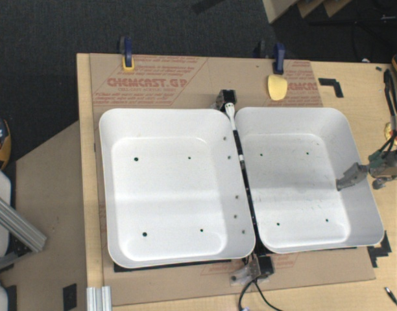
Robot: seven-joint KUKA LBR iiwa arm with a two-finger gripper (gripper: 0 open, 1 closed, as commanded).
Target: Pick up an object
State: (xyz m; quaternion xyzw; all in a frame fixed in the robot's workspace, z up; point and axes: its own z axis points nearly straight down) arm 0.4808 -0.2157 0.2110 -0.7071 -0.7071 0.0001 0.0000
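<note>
Basically nothing grabbed yet, just gripper (351, 176) parked at the right bin's (341, 125) far edge, can't tell its state, whole pick left to do.

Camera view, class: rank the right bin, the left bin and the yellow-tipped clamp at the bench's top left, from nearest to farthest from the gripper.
1. Right bin: the gripper is over its right side.
2. Left bin: beside it, toward the left.
3. Yellow-tipped clamp: far top-left bench edge.
</note>
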